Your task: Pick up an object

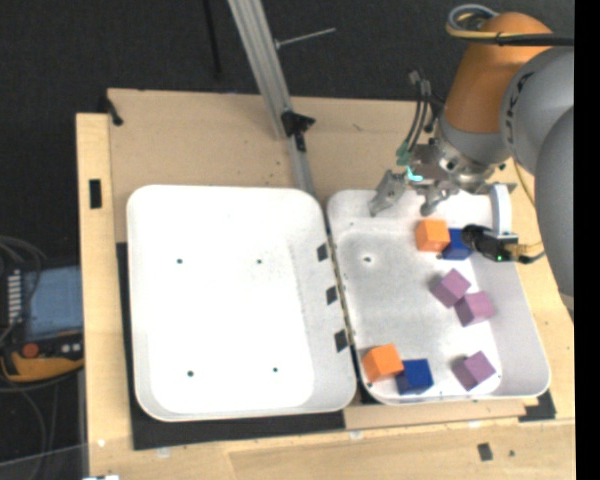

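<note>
So far nothing is lifted: every block lies on the floor of the right bin (380,298), and the left bin (220,298) takes no part yet. The gripper (410,196) hangs over the right bin's rim at about twelve o'clock, its two fingers (384,195) spread wide apart with nothing between them and touching no block. The nearest candidate, an orange block (431,235), sits just beside the gripper toward five o'clock, with a blue block (457,247) touching its far side. Two purple blocks (450,287) lie near the bin's centre-right, and at six o'clock another orange block (383,361), another blue block (415,376) and a third purple block (473,370) line the near wall. By this reading the whole pick remains: descend over a block, close, and raise it clear.
</note>
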Tool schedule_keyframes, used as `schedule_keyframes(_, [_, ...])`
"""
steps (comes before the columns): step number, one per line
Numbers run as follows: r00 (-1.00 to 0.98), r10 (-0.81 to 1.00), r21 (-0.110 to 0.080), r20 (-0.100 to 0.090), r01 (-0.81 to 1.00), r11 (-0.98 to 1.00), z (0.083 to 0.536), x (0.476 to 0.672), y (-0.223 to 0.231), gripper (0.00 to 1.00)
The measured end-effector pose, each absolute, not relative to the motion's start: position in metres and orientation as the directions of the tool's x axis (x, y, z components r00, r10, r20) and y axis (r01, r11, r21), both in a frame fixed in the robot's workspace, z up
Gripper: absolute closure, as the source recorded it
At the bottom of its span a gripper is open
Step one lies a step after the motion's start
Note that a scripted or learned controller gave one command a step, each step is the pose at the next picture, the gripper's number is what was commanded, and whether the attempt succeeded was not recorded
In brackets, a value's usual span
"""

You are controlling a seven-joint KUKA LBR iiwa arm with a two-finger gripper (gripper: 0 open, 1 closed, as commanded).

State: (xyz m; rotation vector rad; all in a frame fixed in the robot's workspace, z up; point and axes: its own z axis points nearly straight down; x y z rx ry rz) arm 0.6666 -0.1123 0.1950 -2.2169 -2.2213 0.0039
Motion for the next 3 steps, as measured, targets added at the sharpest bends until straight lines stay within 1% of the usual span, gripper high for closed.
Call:
schedule_keyframes(1, [-0.004, 1.000, 0.000, -0.002, 1.000, 0.004, 0.198, 0.668, -0.113, 0.00])
schedule_keyframes(2, [-0.002, 1.000, -0.003, -0.002, 1.000, 0.002, 0.155, 0.663, -0.111, 0.00])
schedule_keyframes(3, [-0.001, 1.000, -0.004, -0.002, 1.000, 0.001, 0.104, 0.663, -0.112, 0.00])
